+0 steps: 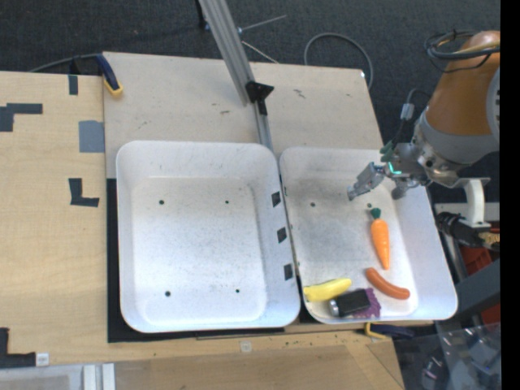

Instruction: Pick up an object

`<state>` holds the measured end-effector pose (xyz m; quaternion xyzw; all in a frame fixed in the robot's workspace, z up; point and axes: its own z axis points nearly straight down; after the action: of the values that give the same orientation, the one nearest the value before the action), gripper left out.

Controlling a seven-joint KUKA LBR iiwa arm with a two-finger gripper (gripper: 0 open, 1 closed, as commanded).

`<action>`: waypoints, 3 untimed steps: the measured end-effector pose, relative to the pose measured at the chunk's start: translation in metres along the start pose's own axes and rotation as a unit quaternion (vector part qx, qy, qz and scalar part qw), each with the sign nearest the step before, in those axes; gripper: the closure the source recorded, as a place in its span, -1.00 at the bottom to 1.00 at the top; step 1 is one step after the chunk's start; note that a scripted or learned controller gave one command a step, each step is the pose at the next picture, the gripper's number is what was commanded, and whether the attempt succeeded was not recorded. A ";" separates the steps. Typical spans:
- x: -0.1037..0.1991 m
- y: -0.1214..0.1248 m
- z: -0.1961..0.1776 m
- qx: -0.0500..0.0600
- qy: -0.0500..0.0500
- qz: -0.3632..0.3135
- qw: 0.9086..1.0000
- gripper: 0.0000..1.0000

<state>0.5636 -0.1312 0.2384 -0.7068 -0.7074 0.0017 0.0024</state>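
Two bins side by side on bench: left bin at 9 o'clock of right bin. In right bin, toy carrot near right wall. Toy sausage just at 6 o'clock of carrot. Toy banana at 9 o'clock of sausage, by front-left corner. Black block just at 5 o'clock of banana, against front wall. Gripper over right bin, at 12 o'clock of carrot, apart from it.

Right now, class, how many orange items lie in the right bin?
2: the carrot near the right wall, and the sausage just below it, toward the front corner. None seem hidden.
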 end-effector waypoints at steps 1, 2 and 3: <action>0.000 0.001 -0.002 -0.002 0.000 -0.001 1.000 -1.00; 0.004 0.003 0.062 0.001 0.000 0.000 1.000 -1.00; 0.000 0.006 0.120 0.001 0.000 0.000 1.000 -1.00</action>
<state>0.5684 -0.1311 0.1188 -0.7068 -0.7074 0.0025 0.0027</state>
